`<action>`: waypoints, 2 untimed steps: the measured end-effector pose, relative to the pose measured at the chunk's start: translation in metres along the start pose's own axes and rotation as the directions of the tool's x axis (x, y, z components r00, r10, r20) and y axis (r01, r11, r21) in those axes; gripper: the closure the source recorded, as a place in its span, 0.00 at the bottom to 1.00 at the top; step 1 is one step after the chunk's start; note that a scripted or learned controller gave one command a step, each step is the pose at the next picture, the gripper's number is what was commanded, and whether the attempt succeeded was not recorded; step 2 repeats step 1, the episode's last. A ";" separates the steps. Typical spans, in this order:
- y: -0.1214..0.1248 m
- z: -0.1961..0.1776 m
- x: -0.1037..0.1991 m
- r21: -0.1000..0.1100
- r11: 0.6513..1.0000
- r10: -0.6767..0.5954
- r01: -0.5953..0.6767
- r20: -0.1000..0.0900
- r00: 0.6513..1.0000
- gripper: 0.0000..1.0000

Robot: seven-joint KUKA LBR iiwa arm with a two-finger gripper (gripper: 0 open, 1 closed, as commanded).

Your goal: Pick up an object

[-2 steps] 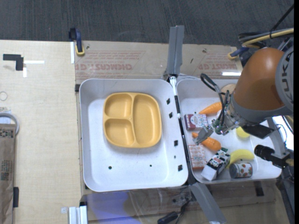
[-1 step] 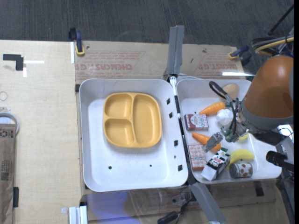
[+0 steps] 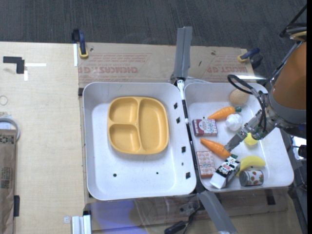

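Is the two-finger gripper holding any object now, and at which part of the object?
It cannot be told. The gripper hangs low in the right white bin, its tip by an orange toy carrot.

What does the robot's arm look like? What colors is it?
The arm comes in from the right. It is big and rounded, with a wide orange band and a grey part just below it. Black cables loop around it near the top, and another black cable curls beside the wrist. At the end is a thin grey metal gripper with long narrow fingers.
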State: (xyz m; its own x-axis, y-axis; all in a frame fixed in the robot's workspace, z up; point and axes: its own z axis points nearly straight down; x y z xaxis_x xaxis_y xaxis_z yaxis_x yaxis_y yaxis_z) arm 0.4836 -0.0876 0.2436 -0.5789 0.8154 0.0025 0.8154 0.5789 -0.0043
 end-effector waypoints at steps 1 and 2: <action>0.023 0.056 0.009 0.005 0.972 0.233 -0.233 -0.003 0.972 0.00; 0.023 0.056 0.009 0.005 0.972 0.233 -0.233 -0.003 0.972 0.00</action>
